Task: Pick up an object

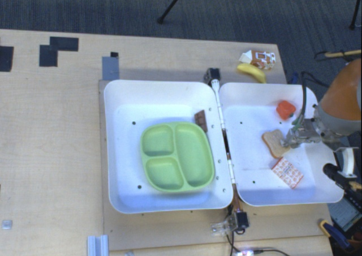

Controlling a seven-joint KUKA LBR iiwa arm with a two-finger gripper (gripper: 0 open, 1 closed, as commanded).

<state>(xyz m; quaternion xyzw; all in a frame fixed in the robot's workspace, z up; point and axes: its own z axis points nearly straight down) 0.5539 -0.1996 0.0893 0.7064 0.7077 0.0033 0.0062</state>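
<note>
Since the arm comes in from the right, it makes sense that the gripper [292, 137] is working the right bin [249, 192], and it's parked low right at the right edge of the slice of toast [275, 143], which looks like the thing it's going for. From this angle I honestly can't tell how the tool is set or whether it has any hold on the bread, the metal bits just blur into the edge of the toast. Using the toast as the landmark: an orange-red chunk [285, 109] sits above and a bit right of it, and a small patterned packet [287, 172] lies below and right, both apart from it. Well to the left of the toast, in the left bin [121, 192], there's a green divided plate [177, 157] with a small brown piece [200, 118] just past its upper right corner. My guess is the toast got picked because it lies flat with open space around it.
</note>
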